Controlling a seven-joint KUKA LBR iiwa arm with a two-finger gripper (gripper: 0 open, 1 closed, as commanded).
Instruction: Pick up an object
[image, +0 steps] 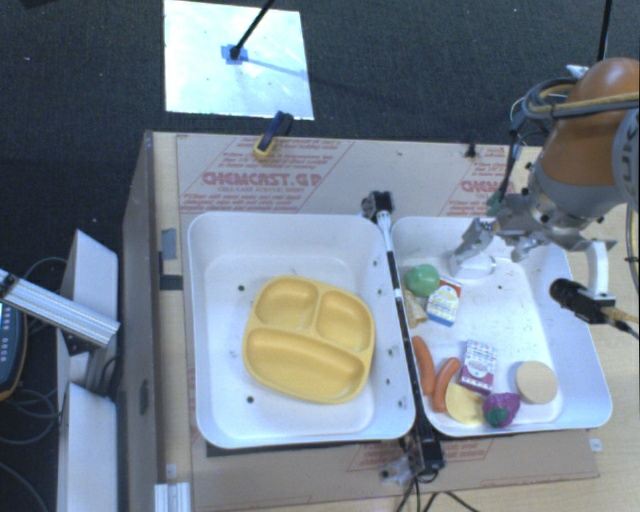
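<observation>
Brown bench (300, 165) bears 2 white bins (215, 300) on dark carpet (70, 110).

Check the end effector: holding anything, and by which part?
Nothing held. The end effector hangs open above the right bin, with no object between its fingers.

Loose objects lie in the right bin (585, 385): a green ball (422, 279) at ten o'clock, a small white carton (444, 303) just beside it, two orange carrots (434, 370) at seven, a pink box (478, 365) centre-low, a purple piece (501, 408) at six, a tan disc (536, 382) at five
</observation>
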